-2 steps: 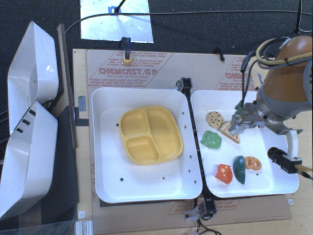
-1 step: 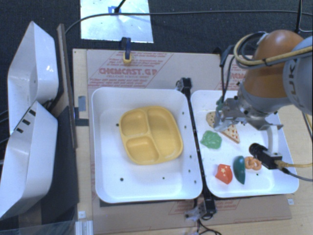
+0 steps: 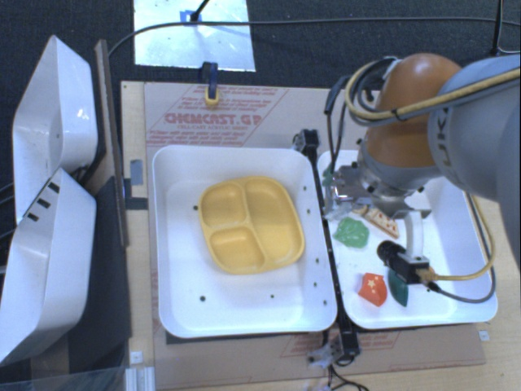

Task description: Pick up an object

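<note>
- Two white bins are seen side by side on the bench: the left bin (image 3: 175, 300) and the right bin (image 3: 464, 300).
- A yellow tray (image 3: 251, 222) with three compartments lies flat in the left bin, near its middle. Nothing is seen in the compartments.
- Three small things are noted in the right bin, in its near left part: a green piece (image 3: 352, 232), an orange piece (image 3: 373, 289) nearer the front rim, and a dark green piece (image 3: 398, 288) just beside the orange one.
- A flat, pale patterned item (image 3: 379, 220) is partly seen under the arm, just beside the green piece; its kind cannot be made out.
- The arm (image 3: 456, 129) is placed over the right bin, its wrist bent down toward the bin's left side.
- The gripper (image 3: 338, 194) is taken to be the dark block below the wrist, close to the wall between the bins. Its state cannot be told, as it is masked by the wrist.
- No thing is seen held or lifted; all pieces appear to rest on the bin floor.
- Step judged in hand: the approach or descent over the right bin. The grasp is not yet shown as made.
- Next move judged to call for: alignment over one piece, most likely the green one as the nearest, then closing and a straight lift.
- Risk noted: the wall between the bins is close, and the flat item beside the green piece may be caught with it.
</note>
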Controlling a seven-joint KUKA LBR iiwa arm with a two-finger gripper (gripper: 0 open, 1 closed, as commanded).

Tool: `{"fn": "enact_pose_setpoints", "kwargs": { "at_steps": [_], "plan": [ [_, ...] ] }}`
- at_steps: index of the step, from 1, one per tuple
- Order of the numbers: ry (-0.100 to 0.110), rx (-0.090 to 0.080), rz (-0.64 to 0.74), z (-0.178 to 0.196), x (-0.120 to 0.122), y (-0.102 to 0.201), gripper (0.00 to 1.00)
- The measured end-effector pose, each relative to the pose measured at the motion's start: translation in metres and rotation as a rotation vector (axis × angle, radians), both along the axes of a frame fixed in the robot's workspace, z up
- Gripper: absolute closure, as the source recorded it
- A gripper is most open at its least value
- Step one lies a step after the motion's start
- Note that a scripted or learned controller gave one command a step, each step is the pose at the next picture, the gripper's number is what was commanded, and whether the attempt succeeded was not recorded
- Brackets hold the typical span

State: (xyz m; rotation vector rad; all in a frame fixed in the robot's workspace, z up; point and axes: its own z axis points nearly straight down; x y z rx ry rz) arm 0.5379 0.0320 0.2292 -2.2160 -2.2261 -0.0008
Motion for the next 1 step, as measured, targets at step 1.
{"fn": "enact_pose_setpoints", "kwargs": {
  "at_steps": [1],
  "plan": [
    [-0.001, 0.000, 0.000, 0.0083, -0.0028, 0.0492, 1.00]
  ]
}}
